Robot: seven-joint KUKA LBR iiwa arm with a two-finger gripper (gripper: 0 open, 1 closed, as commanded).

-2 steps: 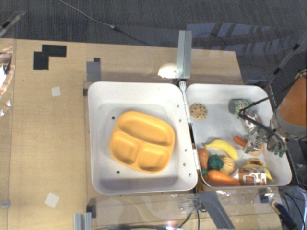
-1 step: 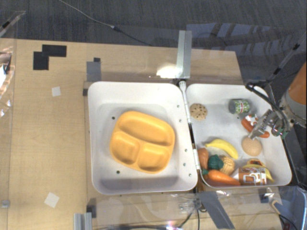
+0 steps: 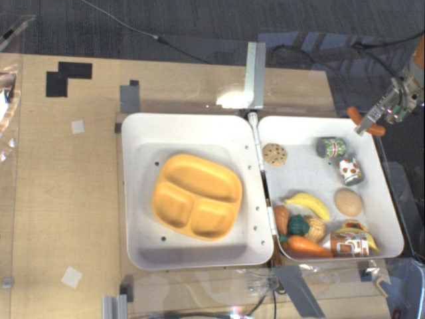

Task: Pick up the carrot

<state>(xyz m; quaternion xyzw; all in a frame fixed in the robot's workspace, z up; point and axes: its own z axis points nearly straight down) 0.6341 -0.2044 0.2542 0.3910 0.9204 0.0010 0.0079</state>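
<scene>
- Okay, I'm looking down on both bins from my fixed camera, and the gripper (image 3: 369, 119) is up at about two o'clock in the frame, hanging over the far right corner of the right bin (image 3: 385, 198).
- I can see two pale fingers (image 3: 374, 114) slanting down toward seven o'clock, and something orange-red (image 3: 364, 120) sits right at their tips, on the bin's rim.
- I can't tell whether the fingers are open or closed from this angle; they overlap too much, and I can't make out whether that orange-red piece is between them.
- Now the carrot (image 3: 307, 246): it lies at about five o'clock in the frame, in the near left corner of the right bin, pointing toward the near wall, well apart from the gripper.
- Just beside the carrot, at its eleven o'clock, I see a dark green and yellow piece (image 3: 304, 226), and a reddish-orange piece (image 3: 281, 218) against the bin's left wall.
- A banana (image 3: 309, 204) curves above those, and a printed can (image 3: 348, 242) lies on its side touching the carrot's right end.
- Farther back I've got an egg-shaped tan object (image 3: 348, 202), a small red and white cup (image 3: 350, 171), a dark can (image 3: 331, 147) and a cookie (image 3: 274, 154) near the divider.
- Over at nine o'clock from all that, the left bin (image 3: 139, 244) carries a yellow divided tray (image 3: 196, 196), lying flat near its middle.
</scene>
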